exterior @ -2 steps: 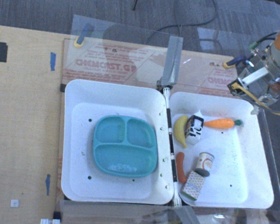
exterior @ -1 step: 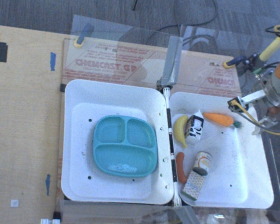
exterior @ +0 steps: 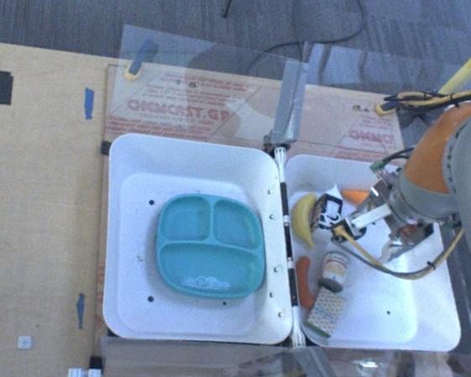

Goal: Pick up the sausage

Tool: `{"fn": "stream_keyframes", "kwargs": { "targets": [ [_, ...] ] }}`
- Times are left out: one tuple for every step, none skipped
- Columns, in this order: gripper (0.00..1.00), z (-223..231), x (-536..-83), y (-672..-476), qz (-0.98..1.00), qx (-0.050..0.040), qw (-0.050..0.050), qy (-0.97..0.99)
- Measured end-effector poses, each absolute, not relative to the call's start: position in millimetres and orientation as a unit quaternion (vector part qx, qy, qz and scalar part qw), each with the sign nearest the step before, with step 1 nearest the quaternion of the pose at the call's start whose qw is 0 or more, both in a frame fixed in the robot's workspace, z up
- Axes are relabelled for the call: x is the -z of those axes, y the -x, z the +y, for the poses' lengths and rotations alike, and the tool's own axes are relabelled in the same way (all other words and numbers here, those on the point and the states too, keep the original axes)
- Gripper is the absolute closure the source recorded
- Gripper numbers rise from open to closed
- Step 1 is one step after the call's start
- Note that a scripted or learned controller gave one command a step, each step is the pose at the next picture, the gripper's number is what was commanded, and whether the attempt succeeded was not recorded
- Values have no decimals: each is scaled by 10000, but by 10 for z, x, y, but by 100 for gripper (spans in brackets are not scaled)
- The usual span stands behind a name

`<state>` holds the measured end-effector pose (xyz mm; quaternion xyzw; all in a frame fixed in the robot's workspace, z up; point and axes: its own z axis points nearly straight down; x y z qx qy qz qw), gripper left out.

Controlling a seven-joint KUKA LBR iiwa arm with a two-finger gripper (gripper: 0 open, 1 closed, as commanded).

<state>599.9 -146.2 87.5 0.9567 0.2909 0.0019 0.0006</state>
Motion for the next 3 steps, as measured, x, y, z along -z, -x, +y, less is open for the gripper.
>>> {"fn": "stream_keyframes", "kwargs": {
  "targets": [
    [0, -1823, -1576, -6366, 2063, 6, -4, -9785],
    [0, -1284, -875, -6164, 2777, -20, 7, -9607],
    [0, -1377, -872, -6537, 1542, 147, -122, -9879]
  ]
}}
